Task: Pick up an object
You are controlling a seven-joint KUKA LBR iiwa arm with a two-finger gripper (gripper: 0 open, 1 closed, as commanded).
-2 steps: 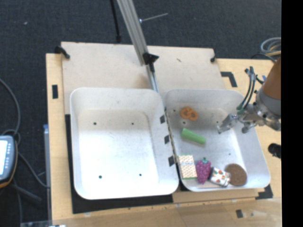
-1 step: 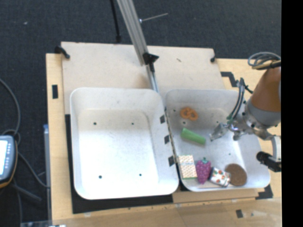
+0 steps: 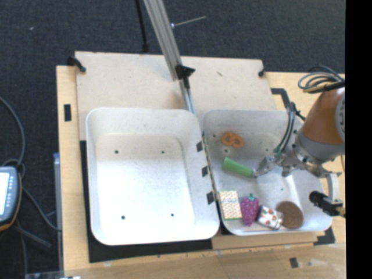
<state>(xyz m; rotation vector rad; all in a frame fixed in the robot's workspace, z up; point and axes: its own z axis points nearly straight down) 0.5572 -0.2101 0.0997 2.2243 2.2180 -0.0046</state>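
The gripper (image 3: 264, 166) is lowered into the right bin (image 3: 256, 121), just beside the green cylinder (image 3: 237, 167) lying mid-bin, presumably lined up for a grasp. Whether it is spread or closed cannot be told.

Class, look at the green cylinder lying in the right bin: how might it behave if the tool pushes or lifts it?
The green cylinder lies on its side on the smooth right bin floor, so a sideways push would probably roll it. Its rounded surface may slip from a pinch. It looks small, so likely light. The tool sits near its right end.
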